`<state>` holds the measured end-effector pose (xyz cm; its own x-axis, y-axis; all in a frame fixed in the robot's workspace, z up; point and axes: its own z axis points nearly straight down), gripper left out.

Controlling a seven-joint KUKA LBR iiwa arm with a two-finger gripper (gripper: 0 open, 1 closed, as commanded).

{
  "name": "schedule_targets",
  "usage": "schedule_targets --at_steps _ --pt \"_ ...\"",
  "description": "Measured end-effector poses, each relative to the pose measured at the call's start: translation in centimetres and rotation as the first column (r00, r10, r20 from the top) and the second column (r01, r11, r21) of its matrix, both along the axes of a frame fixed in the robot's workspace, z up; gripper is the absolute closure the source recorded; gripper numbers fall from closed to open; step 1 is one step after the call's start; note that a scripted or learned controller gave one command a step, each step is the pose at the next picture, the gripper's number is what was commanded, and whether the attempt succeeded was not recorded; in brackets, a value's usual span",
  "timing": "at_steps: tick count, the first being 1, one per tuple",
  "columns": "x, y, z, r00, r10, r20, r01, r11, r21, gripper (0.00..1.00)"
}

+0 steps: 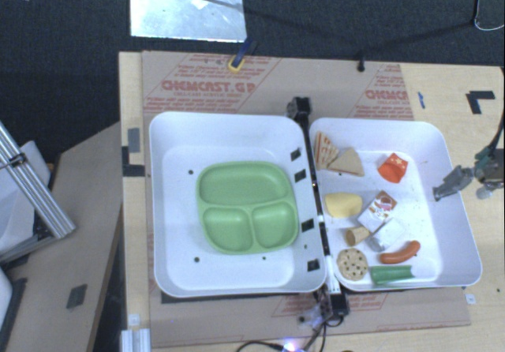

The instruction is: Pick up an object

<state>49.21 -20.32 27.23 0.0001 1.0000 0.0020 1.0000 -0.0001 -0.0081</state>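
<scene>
Hanging over the right bin's (442, 208) right rim, the gripper (451, 184) holds nothing — how far apart its jaws stand cannot be told. The food toys crowd the left half: orange piece (393, 167), yellow lump (343, 204), sausage (399, 252) — bare floor below the gripper.

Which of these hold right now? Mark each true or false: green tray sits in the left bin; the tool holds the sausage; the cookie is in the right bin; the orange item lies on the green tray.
1. The green tray sits in the left bin. True.
2. The tool holds the sausage. False: the sausage lies in the right bin, apart from the tool.
3. The cookie is in the right bin. True.
4. The orange item lies on the green tray. False: it is in the right bin.
</scene>
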Motion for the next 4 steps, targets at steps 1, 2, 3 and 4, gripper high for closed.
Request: schedule_targets --at_steps 1,2,3,4 --pt "0.2 0.1 0.5 1.0 0.004 0.01 -0.004 1.0 -0.003 0.0" --pt "0.6 0.4 -3.8 1.0 0.002 0.007 -0.002 1.0 -0.001 0.0" --pt "0.7 1.0 -9.9 1.0 0.002 0.005 -0.002 1.0 0.0 0.0" --pt "0.6 0.4 -14.3 1.0 0.001 0.005 -0.001 1.0 -0.001 0.0"
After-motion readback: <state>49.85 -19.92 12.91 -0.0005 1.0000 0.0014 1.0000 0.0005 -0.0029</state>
